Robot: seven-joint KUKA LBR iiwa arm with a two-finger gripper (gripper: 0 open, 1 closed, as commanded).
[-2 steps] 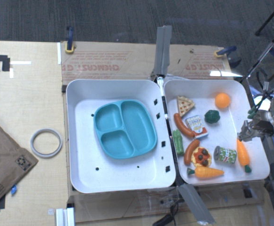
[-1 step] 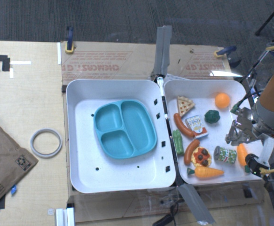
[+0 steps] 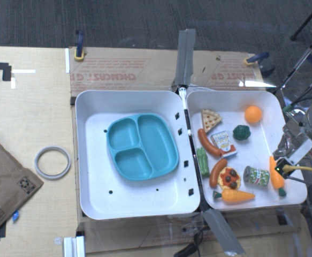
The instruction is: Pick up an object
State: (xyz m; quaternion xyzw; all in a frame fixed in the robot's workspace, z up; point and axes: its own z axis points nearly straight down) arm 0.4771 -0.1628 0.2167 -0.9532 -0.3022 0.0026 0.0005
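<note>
The right bin [image 3: 268, 98] holds several toy foods: an orange ball [image 3: 253, 114], a dark green vegetable [image 3: 242, 133], a waffle wedge [image 3: 211, 119], two sausages [image 3: 209, 142] [image 3: 218, 171], a small packet [image 3: 222, 142], a cucumber [image 3: 203, 162], a pizza piece [image 3: 229, 179], a green can [image 3: 256, 176] and two carrots [image 3: 237, 196] [image 3: 276, 177]. My gripper [image 3: 285, 155] hangs over the bin's right rim, just above the upright carrot. Nothing is visibly held.
The left bin [image 3: 91, 186] carries a teal divided plate [image 3: 142, 146]. A tape ring [image 3: 52, 161] and a cardboard box [image 3: 3, 189] lie on the bench to the left. Metal strips [image 3: 185, 58] run between the bins.
</note>
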